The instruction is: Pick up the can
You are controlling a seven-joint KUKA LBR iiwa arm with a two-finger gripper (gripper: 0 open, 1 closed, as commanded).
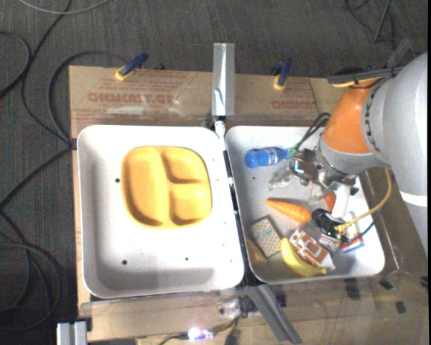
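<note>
White bins (93,214): two; one yellow tray (167,185), one carrot (289,210); jaws (302,172) state unclear.

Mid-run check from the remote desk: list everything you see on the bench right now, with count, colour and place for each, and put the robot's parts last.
White bins: 2, white, side by side on the bench.
Divided tray: 1, yellow-orange, in the left bin.
Bottle: 1, clear with blue cap, lying at the top of the right bin.
Carrot: 1, orange, middle of the right bin.
Sponge: 1, grey patterned, lower left of the right bin.
Banana: 1, yellow, bottom of the right bin.
Can: 1, orange-brown and white, on its side over the banana; identity uncertain.
Clamps: 2, blue and yellow, on the cardboard's far edge.
Arm: 1, grey with orange band, from the right.
Gripper: 1, metallic, over the right bin's upper part.
</note>
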